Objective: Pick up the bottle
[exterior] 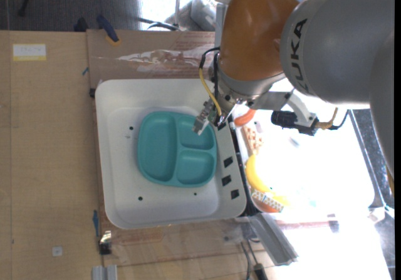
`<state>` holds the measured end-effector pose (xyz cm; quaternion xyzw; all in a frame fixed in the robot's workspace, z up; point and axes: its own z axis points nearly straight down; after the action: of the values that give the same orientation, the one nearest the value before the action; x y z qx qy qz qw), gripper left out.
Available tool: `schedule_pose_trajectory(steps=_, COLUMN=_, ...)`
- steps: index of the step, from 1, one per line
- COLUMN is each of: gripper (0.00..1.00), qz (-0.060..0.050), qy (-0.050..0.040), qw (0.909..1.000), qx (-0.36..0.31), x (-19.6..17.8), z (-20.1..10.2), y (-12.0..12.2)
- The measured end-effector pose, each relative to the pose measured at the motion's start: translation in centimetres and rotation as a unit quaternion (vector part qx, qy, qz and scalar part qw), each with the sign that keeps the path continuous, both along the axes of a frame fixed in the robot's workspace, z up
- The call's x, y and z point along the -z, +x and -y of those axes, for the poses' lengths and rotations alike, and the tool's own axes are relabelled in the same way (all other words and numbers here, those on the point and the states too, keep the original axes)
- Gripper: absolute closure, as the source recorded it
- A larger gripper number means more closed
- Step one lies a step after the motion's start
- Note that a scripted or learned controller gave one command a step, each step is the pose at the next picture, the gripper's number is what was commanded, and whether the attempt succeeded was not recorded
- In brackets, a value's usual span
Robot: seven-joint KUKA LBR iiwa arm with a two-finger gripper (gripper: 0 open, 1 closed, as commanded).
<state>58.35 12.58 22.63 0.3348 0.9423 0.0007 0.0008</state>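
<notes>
- Brown board desk (44, 147), bearing two white bins side by side; nothing to do here but keep off its edges.
- Grey arm (338, 41) with its orange band, reaching in from the right and covering the near corners of both bins. Lift and swing right before descending, so as not to drag across the divider.
- Right bin (326, 166), washed out by glare over most of its floor; hard to read anything lying in the bright part. Search here first for the bottle.
- Left bin (119, 197), well lit, holding a teal divided plate (169, 147) lying flat. No use lingering over it for this task.
- Yellow banana (255, 175) at the right bin's left wall, curved along it. Avoid nudging it on the way down.
- Orange-and-white patterned thing (252, 138), just above the banana and partly under the wrist: probably the bottle, though cut off by the arm and too blurred to name for certain. Come down along its long side, centred, and close across the narrow width.
- Claw (202, 123), hanging over the plate's upper right compartment, apart from that likely bottle. Small and blurred against the teal, so cannot tell whether open or closed; nothing seen gripped in it. Open wide before any descent.
</notes>
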Motion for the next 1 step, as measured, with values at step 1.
schedule_pose_trajectory(steps=1, gripper=0.00, qz=0.001, qy=0.0002, qw=1.0000, qx=0.000, x=-0.06, z=0.01, y=0.04)
